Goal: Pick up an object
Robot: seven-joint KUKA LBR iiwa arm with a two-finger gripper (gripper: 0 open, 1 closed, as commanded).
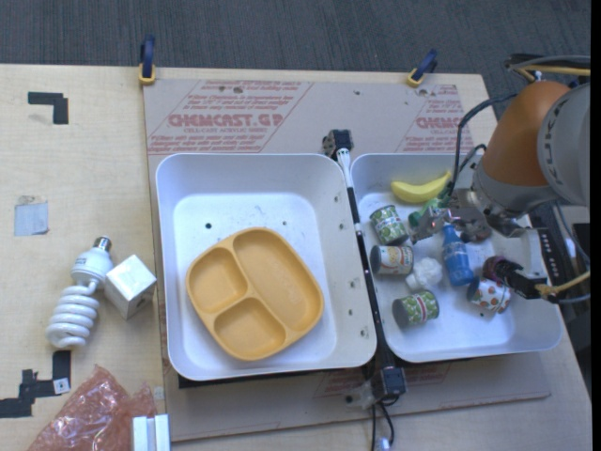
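Gripper point(439, 219) low in the right bin point(526, 341), at the end of the arm point(526, 148) reaching in from the right. Whether spread or closed: cannot tell, dark wrist parts and clutter in the way. Nothing seen held.

Closest to the gripper: a banana point(420, 188) just behind it, long axis running left to right with the tip curling up at the right; a green-labelled can point(387, 224) just to its left, upright or nearly so; a blue bottle point(458, 259) just in front, long axis running front to back, neck end toward the gripper. Whether touching any of the three: cannot tell.

Further forward: a second can point(392, 258) lying on its side, a white crumpled lump point(427, 272) beside the bottle, a third can point(416, 308) near the front wall, and a patterned cup point(488, 294) at the right.

Left bin point(169, 252) well apart to the left, with a yellow divided plate point(254, 292) inside.

Likely target, as a judgement: the bottle or the upright can, both a short move away. For the bottle, a grip across its narrow width, so closing left to right. Risk: tight packing, neighbours nudged or pinched along with the target.
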